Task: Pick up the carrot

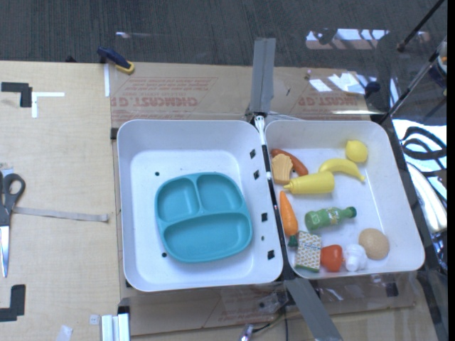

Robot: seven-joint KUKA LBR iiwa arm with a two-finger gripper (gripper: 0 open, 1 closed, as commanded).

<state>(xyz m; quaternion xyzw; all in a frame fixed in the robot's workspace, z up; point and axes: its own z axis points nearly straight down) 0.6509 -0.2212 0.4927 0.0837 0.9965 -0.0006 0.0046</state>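
The carrot [287, 214] is a small orange cone with a green stub at its near end. It lies along the left wall of the right bin [398, 183], just below a yellow squeeze bottle [310, 184] and left of a green bottle [329, 217].
The right bin also holds a banana [343, 168], a lemon [356, 151], a red chili [290, 160], a tan waffle-like piece [282, 168], a tomato [331, 257], a brown egg-shaped item [374, 244] and a small box [308, 251]. The left bin [135, 190] holds a blue divided plate [204, 217]. Scissors [7, 212] lie far left.
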